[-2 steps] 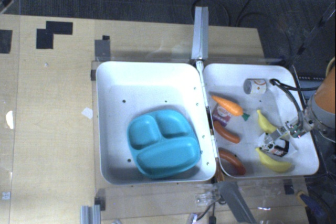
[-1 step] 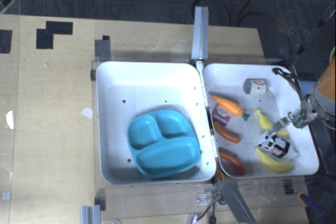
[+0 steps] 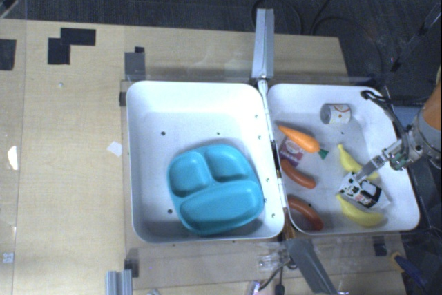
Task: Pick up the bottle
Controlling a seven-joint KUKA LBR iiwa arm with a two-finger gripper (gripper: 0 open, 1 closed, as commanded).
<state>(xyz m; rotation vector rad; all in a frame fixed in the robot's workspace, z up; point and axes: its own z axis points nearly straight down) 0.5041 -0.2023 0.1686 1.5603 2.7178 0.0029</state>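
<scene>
A small white bottle with black markings [image 3: 360, 192] lies in the right bin [image 3: 387, 117] near its front right corner, resting against a yellow banana [image 3: 360, 213]. My gripper [image 3: 373, 166] reaches in from the right edge and hovers just above and to the right of the bottle, close to it. A thin finger points down-left toward the bottle. Nothing is visibly held between the fingers, and their spacing is too small to read.
The right bin also holds a second banana [image 3: 348, 159], a carrot [image 3: 299, 139], two sausages [image 3: 298, 177] [image 3: 304, 212], a small purple-labelled item [image 3: 291, 153] and a grey-white cylinder [image 3: 336, 114]. A blue divided plate [image 3: 217, 188] lies in the left bin [image 3: 159, 114].
</scene>
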